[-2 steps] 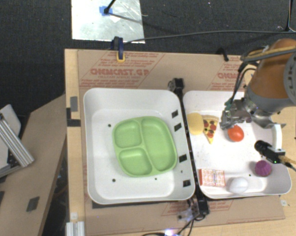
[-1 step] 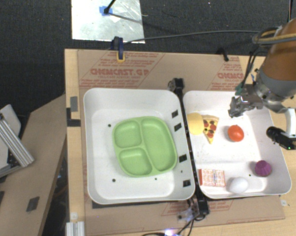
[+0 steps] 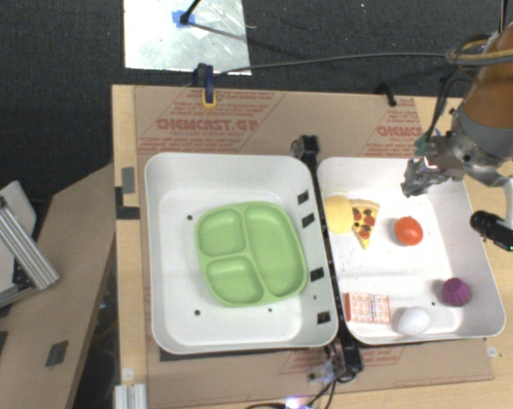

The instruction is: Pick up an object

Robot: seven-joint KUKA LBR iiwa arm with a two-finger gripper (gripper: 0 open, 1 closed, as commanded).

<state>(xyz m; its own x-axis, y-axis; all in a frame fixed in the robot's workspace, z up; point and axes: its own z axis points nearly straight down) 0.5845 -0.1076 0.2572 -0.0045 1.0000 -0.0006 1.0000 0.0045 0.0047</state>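
Note:
The right bin point(image 3: 384, 170) holds a yellow round piece point(image 3: 336, 212), a toy pizza slice point(image 3: 365, 222), a red tomato-like ball point(image 3: 408, 230), a purple ball point(image 3: 455, 291), a white egg-shaped object point(image 3: 412, 320) and a small red-and-white packet point(image 3: 367, 308). My gripper point(image 3: 420, 177) hangs over the bin's far right part, up and a little right of the red ball. Nothing shows between its fingertips.
The left bin point(image 3: 175, 186) contains a green divided plate point(image 3: 250, 252). Black clips run along the seam between the bins. A blue clamp point(image 3: 205, 83) sits at the board's far edge, and a cable crosses behind the bins.

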